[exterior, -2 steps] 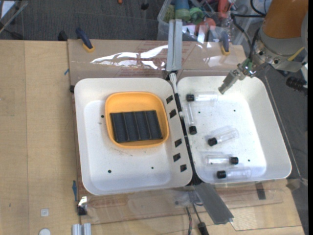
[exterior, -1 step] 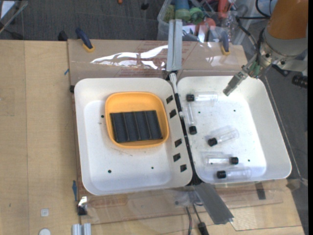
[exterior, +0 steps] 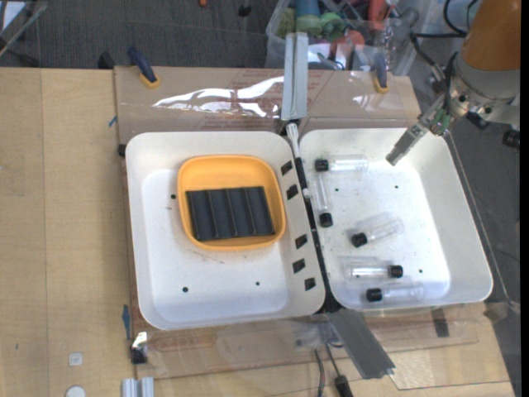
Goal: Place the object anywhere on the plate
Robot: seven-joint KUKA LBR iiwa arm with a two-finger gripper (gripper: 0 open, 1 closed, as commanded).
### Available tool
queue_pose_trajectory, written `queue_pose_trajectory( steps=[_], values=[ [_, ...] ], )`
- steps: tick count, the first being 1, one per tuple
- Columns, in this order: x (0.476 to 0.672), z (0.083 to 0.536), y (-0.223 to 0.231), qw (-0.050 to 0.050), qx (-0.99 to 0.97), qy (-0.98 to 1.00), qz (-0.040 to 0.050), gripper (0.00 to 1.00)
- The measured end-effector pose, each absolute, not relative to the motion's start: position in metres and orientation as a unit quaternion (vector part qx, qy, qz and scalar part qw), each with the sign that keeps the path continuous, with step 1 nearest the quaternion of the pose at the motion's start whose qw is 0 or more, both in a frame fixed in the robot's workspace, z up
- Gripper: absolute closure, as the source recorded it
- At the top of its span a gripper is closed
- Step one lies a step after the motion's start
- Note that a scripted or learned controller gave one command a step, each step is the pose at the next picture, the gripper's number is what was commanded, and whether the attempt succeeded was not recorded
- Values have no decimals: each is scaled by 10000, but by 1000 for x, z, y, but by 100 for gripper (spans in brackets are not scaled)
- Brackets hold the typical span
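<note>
gripper (exterior: 402, 149): upper right of frame, above the right bin's (exterior: 463, 222) far edge, holding nothing | plate (exterior: 230, 169): orange, in left bin (exterior: 157, 222), bearing a dark ribbed insert (exterior: 230, 212) | vials (exterior: 376, 229): five clear, black-capped, lying scattered in right bin, apart from plate

Arm (exterior: 494, 35): orange band above grey wrist; black cables looped beside it; gripper (exterior: 402, 149) slim, grey, metallic, with small greenish fittings.
</note>
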State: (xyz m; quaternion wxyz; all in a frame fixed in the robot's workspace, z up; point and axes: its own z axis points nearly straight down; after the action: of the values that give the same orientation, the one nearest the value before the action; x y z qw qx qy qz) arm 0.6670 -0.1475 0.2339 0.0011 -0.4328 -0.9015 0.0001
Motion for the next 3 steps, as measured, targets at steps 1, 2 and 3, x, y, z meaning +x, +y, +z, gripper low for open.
queue_pose_trajectory(
  steps=[1, 2, 3],
  values=[
    [664, 241, -158, -9, -3727, -9280, -4, 0],
    [650, 253, -107, 4, -1476, -9891, -11, 0],
    [661, 231, -125, -2, -872, -9962, -11, 0]
  ],
)
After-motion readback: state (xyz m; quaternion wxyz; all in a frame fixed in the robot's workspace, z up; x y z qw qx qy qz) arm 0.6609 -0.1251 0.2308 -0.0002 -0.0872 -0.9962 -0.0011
